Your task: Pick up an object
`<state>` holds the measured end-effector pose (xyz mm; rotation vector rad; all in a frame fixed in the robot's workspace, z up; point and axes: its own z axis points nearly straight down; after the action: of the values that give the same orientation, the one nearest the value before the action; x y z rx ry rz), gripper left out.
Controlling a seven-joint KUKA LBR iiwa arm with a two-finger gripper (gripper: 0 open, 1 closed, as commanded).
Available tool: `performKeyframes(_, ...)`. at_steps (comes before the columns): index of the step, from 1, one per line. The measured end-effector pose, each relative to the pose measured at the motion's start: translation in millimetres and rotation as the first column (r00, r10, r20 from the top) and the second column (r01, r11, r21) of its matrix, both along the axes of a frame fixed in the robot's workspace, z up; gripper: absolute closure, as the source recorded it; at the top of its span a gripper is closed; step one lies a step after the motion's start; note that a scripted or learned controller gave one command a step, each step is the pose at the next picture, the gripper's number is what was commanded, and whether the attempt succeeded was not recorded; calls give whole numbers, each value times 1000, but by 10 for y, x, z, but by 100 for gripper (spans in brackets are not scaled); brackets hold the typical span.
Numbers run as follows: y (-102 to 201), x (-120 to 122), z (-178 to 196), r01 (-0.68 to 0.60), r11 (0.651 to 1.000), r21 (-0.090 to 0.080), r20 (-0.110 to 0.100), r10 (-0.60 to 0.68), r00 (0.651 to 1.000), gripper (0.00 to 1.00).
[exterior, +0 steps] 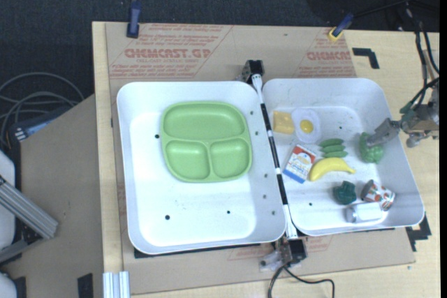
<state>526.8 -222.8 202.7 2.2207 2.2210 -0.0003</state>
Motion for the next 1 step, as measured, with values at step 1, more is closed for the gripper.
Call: performKeyframes(1, 42, 153, -1171, -5, 1000, 10, -3, 5, 1000, 0)
